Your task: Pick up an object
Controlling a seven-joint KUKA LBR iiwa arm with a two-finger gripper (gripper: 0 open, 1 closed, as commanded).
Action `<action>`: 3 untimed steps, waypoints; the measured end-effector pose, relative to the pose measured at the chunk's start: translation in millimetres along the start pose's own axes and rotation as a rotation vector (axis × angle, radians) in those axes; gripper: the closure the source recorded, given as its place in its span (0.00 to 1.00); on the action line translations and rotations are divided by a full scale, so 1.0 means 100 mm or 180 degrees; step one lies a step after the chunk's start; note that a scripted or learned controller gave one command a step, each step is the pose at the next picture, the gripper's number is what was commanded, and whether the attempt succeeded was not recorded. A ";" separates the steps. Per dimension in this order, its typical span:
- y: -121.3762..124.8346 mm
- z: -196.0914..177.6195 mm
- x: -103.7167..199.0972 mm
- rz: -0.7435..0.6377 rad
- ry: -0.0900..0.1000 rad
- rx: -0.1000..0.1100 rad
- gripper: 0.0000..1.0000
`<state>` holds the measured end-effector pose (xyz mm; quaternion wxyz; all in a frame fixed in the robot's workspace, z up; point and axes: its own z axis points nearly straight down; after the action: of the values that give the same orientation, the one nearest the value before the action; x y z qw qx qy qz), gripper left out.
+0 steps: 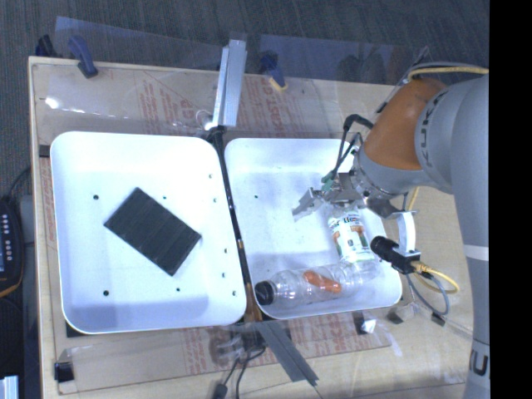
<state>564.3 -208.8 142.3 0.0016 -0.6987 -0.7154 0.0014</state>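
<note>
My gripper (312, 199) hangs over the middle of the right bin (274, 160), on the grey arm with the orange band that comes in from the right. Just below and to the right of it a small white bottle with an orange-printed label (352, 238) lies on the bin floor. A clear plastic bottle with a black cap (312, 286) lies along the bin's near wall, with something orange inside it. A flat dark grey rectangular pad (153, 230) lies tilted in the left bin (83, 152).
The two bins meet at a black divider (231, 214) in the middle of the bench. A metal rail (229, 81) stands behind them. Blue clamps (83, 56) hold the bench's far edge, and cables (432, 285) trail at the right.
</note>
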 end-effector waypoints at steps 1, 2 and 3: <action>-0.17 -0.40 0.00 -0.0372 -0.0005 -0.0016 0.00; -0.12 -0.50 -0.02 0.0152 -0.0004 -0.0008 0.00; -0.03 -0.36 0.01 -0.0006 0.0004 -0.0003 0.00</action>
<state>561.5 -207.4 178.1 0.0018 -0.6981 -0.7160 0.0006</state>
